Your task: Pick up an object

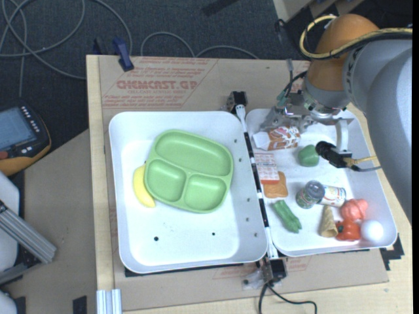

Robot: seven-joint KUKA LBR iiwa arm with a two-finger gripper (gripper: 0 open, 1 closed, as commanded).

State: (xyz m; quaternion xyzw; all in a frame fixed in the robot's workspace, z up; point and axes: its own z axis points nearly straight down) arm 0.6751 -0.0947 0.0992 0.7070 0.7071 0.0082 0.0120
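Grey arm low over the top left corner of the right bin

Grey arm point(376, 64) with its orange band reaches in from the right, and the gripper point(287, 114) sits over the top left corner of the right bin point(370, 175), close to the wall that divides the 2 bins. I cannot tell from this angle whether the gripper is wide, narrow or holding anything. A red and white packet point(284, 137) lies on the bin floor just below the gripper in the view; whether they touch cannot be told.

Further things are spread over the same bin. A small green ball point(308, 155) lies just right of the packet. Along the left wall lies a flat red and white sachet point(265, 167), with a brown square point(275, 186) touching its lower edge, and a green pepper point(287, 215) lies at a slant below that. A small can point(311, 193) lies on its side near the middle. In the lower right corner sit a cone point(327, 222), 2 red fruits point(353, 210) and a white ball point(372, 231), close together.

The left bin point(190, 244) holds a green plate point(190, 169) with 3 compartments, tilted in the view, and a banana point(141, 187) lies against its left edge, partly tucked beneath it. Both bins rest on a cardboard sheet point(163, 84) with red print
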